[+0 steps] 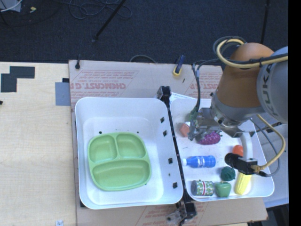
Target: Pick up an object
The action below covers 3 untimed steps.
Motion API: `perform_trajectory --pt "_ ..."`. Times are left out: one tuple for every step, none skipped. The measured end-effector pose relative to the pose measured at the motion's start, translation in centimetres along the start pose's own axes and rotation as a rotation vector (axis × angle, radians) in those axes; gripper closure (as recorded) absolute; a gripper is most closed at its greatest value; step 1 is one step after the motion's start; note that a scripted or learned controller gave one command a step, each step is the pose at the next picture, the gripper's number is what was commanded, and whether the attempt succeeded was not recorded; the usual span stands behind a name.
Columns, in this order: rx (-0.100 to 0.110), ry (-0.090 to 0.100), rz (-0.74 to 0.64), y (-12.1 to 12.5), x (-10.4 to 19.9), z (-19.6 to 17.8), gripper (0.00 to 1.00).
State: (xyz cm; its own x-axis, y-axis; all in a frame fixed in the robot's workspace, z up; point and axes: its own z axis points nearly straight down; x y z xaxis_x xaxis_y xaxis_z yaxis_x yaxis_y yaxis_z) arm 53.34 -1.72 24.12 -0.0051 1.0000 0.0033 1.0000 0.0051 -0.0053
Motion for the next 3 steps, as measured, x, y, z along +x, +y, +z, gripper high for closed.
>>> perform_trajectory --pt "0.003 -0.001 0.002 -2.6 4.4 2.3 1.00" --pt "-0.001 -0.002 0.003 -2.8 5.9 2.1 1.00" --pt "0.000 -0.003 0.006 -3.4 4.4 1.8 1.00"
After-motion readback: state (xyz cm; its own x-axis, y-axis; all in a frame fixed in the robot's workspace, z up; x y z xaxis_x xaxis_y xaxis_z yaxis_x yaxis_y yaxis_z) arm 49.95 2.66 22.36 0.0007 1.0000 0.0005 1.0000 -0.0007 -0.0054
